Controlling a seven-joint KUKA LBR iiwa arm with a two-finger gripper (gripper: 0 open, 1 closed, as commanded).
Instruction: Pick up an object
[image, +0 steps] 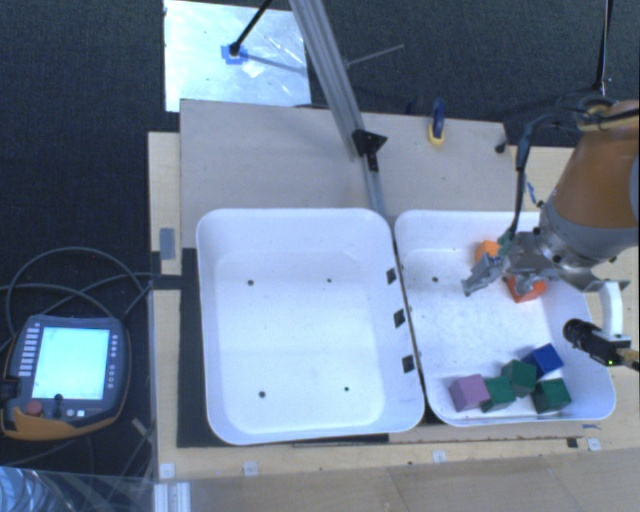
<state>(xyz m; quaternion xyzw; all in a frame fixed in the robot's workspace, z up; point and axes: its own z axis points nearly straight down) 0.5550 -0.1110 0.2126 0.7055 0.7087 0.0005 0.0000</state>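
Hovering over the right bin (440, 235), your gripper (487, 272) sits just beside two orange blocks: one (487, 248) touching it above, another (526, 289) to its right. Whether it grips anything, you cannot tell.

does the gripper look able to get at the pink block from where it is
Probably yes. The pink block lies at the near edge of the right bin, with open floor between it and the gripper. A green block touches its right side, which could crowd the grasp.
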